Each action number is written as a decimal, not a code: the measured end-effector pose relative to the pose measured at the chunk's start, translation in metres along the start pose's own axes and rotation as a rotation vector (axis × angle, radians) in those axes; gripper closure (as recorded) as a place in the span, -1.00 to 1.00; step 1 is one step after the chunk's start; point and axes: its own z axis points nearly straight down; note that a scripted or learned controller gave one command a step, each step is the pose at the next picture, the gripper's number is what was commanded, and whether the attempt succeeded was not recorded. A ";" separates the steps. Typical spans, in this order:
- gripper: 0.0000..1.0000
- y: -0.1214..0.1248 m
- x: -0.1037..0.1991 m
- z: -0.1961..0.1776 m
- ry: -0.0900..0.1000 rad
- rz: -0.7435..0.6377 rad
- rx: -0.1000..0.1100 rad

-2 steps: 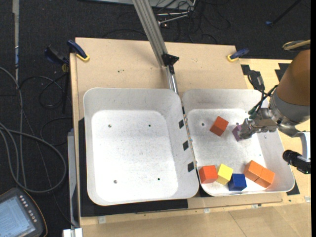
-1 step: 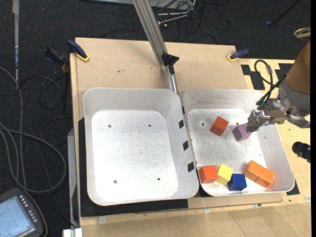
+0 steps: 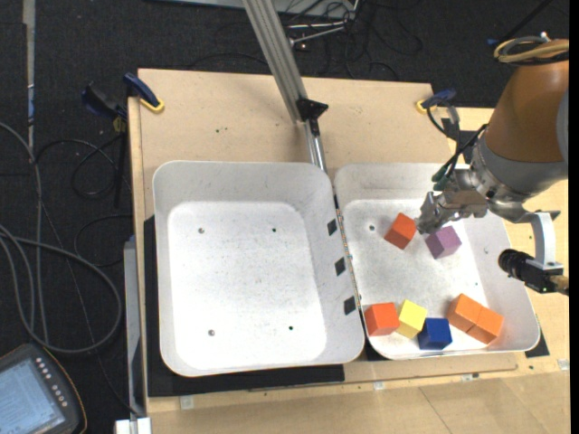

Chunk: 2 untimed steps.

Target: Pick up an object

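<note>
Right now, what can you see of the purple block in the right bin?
The purple block is a small, matte lilac cube lying turned at a slant on the right bin's floor, in its upper half. The hand hangs right at its upper left corner. An orange block lies apart to its left.

bins point(image 3: 172, 242): white, speckled plastic, perhaps | bench point(image 3: 235, 120): matt wood

Arm point(image 3: 529, 120) enters from the right, orange band up top, grey wrist angled down and to the left. Claw point(image 3: 431, 217) sits low at the end of the wrist, pointing down; its tip is dark and blurred.
</note>
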 end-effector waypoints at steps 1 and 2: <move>1.00 0.006 0.056 -0.006 0.000 0.000 0.000; 1.00 0.020 0.104 -0.003 -0.001 0.001 0.001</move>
